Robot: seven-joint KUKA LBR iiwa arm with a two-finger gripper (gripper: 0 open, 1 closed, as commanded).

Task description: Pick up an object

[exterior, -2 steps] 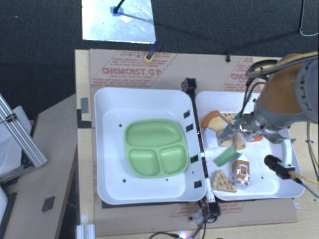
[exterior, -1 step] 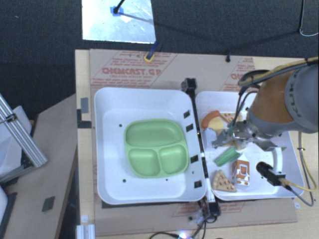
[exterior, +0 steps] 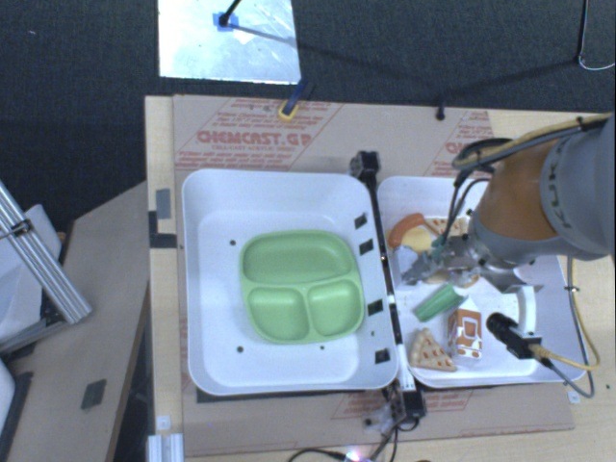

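Now the claw (exterior: 430,264) hovers above the green block (exterior: 437,302)

Bright, even light from overhead; the white bins (exterior: 279,195) wash out almost to glare, their rims losing detail; the foil sheet (exterior: 229,25) at the top shines pale blue; shadows are soft and short; the dark floor is grainy; the whole picture is slightly soft, small items blurred.
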